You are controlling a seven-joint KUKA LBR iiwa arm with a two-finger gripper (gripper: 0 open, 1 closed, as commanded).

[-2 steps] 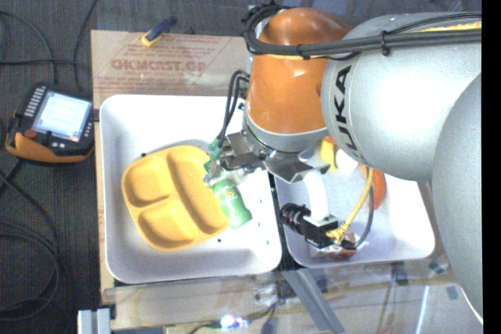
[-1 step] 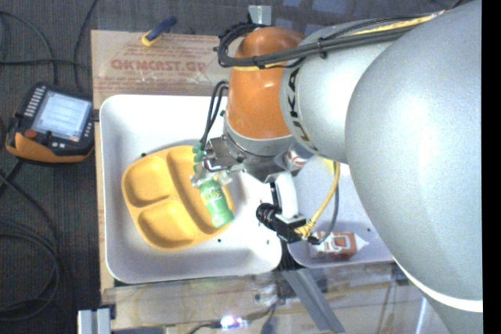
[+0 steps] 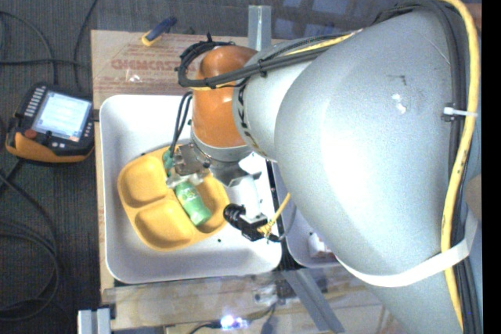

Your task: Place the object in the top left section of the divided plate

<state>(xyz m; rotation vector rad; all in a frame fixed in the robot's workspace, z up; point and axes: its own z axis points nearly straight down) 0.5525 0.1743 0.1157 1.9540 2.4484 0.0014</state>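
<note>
**Presently: arm over the divided plate, left bin**

Item 1. Divided plate (image 3: 149, 203): yellow, three sections, lying tilted in the lower-left part of the frame, inside the left white bin (image 3: 125, 121). Its right side is partly covered by the arm's wrist.

Item 2. Green object (image 3: 190, 201): small, bottle-like, pale green with a lighter label, lying slanted on the plate's right-hand part, across or just beside the ridge between sections. Which section it rests in cannot be told.

Item 3. Gripper (image 3: 182, 172): just above the green object's upper end, at the plate's right rim. Its opening, and whether it grips the object, cannot be told; the wrist hides it.

Item 4. Arm (image 3: 368, 137): large grey casing filling the right of the frame, orange band (image 3: 215, 102) at centre, black cables looped beside it.

Item 5. Second white bin (image 3: 301, 250): a sliver under the arm, lower centre.

Item 6. Teach pendant (image 3: 53, 123): orange and black, lit screen, on the floor at left edge.

Item 7. Small blue-and-yellow tool (image 3: 159, 30): on the brown board, upper left.
</note>
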